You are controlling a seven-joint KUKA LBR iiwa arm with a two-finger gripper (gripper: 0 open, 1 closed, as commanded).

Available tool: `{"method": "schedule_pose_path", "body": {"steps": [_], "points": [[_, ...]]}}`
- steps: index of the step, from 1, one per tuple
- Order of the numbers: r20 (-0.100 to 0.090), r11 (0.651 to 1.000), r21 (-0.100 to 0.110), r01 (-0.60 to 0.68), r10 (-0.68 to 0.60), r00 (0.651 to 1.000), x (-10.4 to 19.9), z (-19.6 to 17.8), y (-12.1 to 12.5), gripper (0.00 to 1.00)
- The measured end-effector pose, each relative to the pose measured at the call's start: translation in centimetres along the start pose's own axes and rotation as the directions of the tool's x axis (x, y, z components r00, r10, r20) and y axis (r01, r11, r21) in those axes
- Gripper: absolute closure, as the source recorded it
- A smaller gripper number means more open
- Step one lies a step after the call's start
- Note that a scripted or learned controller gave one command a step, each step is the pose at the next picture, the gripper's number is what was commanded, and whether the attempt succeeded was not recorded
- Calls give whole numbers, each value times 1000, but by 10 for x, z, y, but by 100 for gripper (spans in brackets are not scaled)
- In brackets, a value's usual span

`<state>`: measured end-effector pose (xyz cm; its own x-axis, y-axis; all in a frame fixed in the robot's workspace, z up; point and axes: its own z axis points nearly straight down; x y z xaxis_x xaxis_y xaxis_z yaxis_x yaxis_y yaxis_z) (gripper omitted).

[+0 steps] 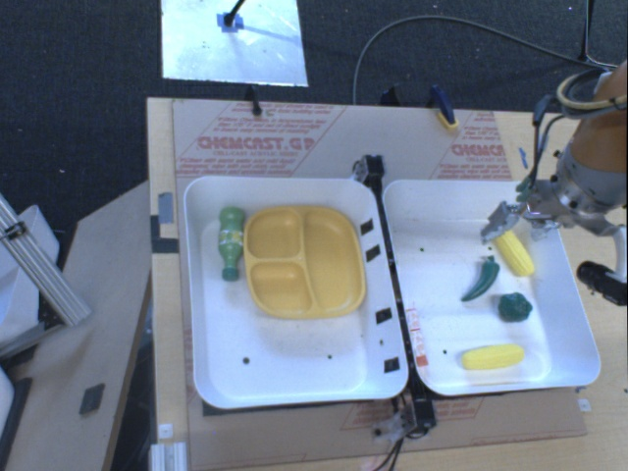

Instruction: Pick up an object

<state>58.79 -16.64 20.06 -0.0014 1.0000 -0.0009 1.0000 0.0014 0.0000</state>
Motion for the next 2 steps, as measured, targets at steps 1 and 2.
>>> {"method": "schedule_pose_path", "body": {"steps": [1, 2], "points": [[0, 1000, 0, 0, 0, 1000, -6, 48, 8, 0], [-1, 1000, 1, 0, 0, 1000, -4, 89, 10, 0]]}}
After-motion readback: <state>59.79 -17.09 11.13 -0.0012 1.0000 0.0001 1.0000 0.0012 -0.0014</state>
